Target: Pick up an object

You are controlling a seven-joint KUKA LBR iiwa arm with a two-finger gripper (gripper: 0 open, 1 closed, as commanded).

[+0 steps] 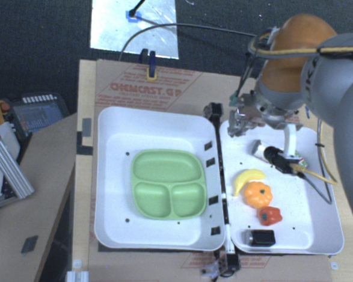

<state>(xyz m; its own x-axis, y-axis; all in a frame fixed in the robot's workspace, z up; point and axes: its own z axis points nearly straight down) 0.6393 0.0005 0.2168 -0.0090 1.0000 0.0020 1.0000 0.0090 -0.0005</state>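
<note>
My gripper (239, 125) hangs over the far left corner of the right bin (323, 209), with nothing visibly between its fingers. Nearer the front of that bin lie a yellow banana (247, 179), an orange round fruit (258, 194) touching it, a red pepper (269, 215) and a small black block (261, 237). The banana is the closest of these to the gripper, a good way toward the front of it.
The left bin (114, 163) holds a green divided plate (166, 184). A black hinge strip (218, 170) runs between the two bins. The grey arm (344, 77) covers the back right of the scene.
</note>
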